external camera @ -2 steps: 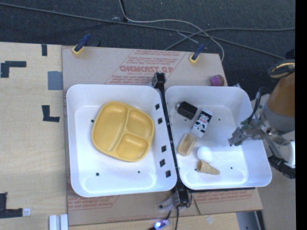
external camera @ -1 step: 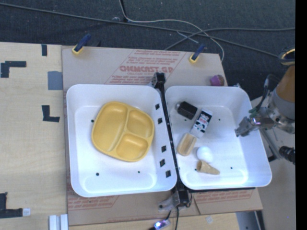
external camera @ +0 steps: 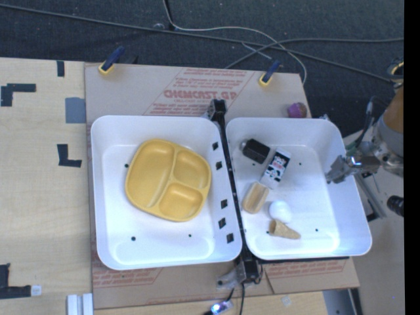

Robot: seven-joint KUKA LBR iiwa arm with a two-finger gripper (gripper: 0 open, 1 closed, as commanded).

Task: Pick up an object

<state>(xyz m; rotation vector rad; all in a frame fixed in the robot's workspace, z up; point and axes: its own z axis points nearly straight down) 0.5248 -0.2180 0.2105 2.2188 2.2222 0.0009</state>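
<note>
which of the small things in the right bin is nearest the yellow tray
The tan block, lying by the divider; the black box, white ball and others sit farther right.

Place: my robotics lab bench.
Surface: cardboard sheet [external camera: 197, 90] clamped with yellow clamps [external camera: 111, 60] under my two white bins [external camera: 105, 195].
Floor: dark carpet [external camera: 79, 25] crossed by loose cables [external camera: 249, 41].
Markings: black tape marks [external camera: 65, 155] on the pale wood board.

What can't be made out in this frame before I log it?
- Gripper: small and blurred at the right bin's rim in the camera view; its state is unclear.
- Arm: cut off by the right edge.
- White box: label print too small to read.
- Purple object: too small and blurred to identify.
</note>
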